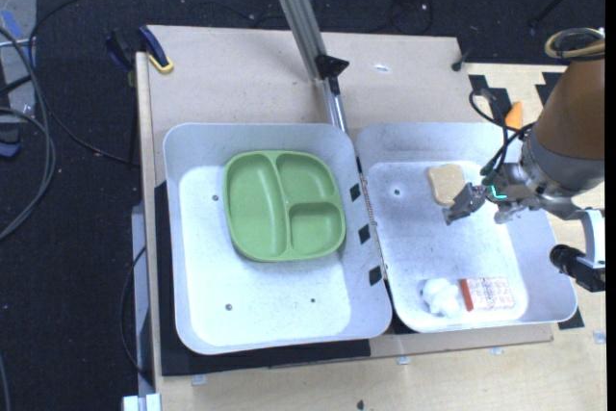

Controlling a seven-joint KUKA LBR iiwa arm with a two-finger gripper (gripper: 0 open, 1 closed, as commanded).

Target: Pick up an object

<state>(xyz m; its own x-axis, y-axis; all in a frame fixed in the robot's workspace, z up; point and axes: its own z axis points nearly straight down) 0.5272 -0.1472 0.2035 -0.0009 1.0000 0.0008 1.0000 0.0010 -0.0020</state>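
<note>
At near edge of right bin (539, 236): white wad (442, 296) touching red-printed packet (489, 293), likely loose candidates. Farther in: tan object (446, 183) flat on floor. Gripper (466, 204) just beside it, low, fingers slightly spread, pinching nothing. Left bin (192, 207): green divided plate (285, 205).

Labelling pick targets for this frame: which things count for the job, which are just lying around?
Job:
- gripper, over the right bin
- tan slice
- white lump
- red-and-white packet
- green divided plate, left bin

Lying about:
- blue-and-yellow clamp
- floor cables
</note>
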